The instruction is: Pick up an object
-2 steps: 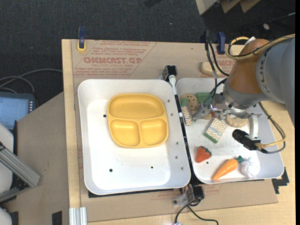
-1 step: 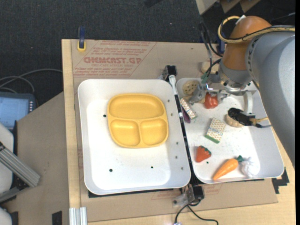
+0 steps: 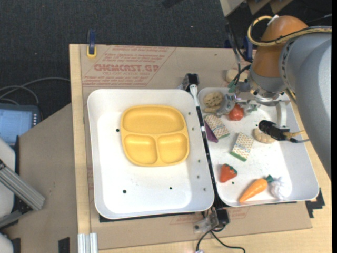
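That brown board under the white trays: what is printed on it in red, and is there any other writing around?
"CHEMCAST GP": large red print on the brown board, slightly blurred.
Smaller red lines above and below it: too blurred to read.
Patterned packets in the right tray: no readable text.

We're looking at a robotics lab: a plywood bench (image 3: pixel 131 67) is carrying two white bins (image 3: pixel 105 141), loose cables (image 3: pixel 31 86) are trailing over dark carpet (image 3: pixel 79 9), and aluminium framing (image 3: pixel 18 186) is jutting in at left.
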Controlling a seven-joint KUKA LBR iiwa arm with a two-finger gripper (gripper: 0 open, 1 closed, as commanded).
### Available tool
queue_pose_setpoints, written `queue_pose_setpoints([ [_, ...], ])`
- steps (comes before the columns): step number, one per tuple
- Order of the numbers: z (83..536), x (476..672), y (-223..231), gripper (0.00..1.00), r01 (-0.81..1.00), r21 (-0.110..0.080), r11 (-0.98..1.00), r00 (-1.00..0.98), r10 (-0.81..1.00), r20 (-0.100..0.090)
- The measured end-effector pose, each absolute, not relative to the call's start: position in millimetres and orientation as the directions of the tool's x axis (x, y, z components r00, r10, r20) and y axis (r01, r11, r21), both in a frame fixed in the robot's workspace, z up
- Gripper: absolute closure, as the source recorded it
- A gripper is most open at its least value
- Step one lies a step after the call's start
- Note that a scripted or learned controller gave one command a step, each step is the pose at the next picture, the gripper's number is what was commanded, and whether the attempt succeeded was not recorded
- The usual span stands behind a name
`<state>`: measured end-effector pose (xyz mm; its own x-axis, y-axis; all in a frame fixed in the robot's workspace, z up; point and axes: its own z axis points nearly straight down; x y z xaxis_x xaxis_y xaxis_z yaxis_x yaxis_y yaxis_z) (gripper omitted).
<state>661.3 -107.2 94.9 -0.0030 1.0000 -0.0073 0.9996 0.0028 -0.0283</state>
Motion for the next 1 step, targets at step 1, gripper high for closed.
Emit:
queue_pose_setpoints([
  [1, 191.4, 622.6, -29.1, 1.0, 1.0, 0.006, 0.008, -0.008, 1.0, 0.005],
])
